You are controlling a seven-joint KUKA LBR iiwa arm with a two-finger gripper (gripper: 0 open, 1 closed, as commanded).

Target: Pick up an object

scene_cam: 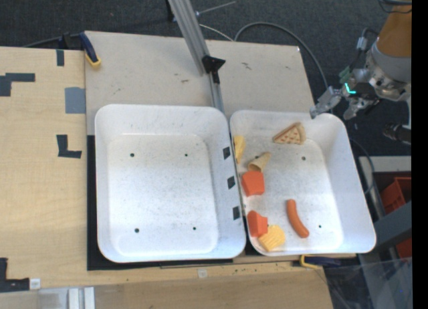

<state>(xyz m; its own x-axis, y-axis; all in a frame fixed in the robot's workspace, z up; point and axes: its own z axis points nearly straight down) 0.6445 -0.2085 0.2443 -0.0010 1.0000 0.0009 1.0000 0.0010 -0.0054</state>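
Worktop (154, 80): pale board carrying two shallow white bins side by side; a metal post slants down to its far edge between them.
Left bin (107, 167): nothing to pick in it.
Right bin (348, 187): holds all six small items, most crowded along its left wall.
Arm (394, 40): grey with an orange band, outside the right bin's far right corner.
Gripper (341, 102): hangs just beyond that far right corner, above the rim, touching none of the items. Jaws: nothing shows between them; whether they stand apart or together cannot be told at this size.
Waffle wedge (289, 135): tan triangle by the far wall, nearest the gripper. Judged light and stiff; flat, so best pinched across its two long edges.
Orange block (253, 183): mid left wall. Judged light and rigid; square faces give the surest hold.
Red sausage (297, 218): lies alone toward the near right, well apart from the rest. Judged light, smooth and likely to roll; take it across the middle.
Red block (257, 223): near left corner, touching the yellow piece.
Yellow ridged piece (273, 238): near left corner against the near wall; crowded, awkward to reach.
Cone (259, 162): just beyond the orange block.
Yellow sliver (239, 147): against the left wall, far end.
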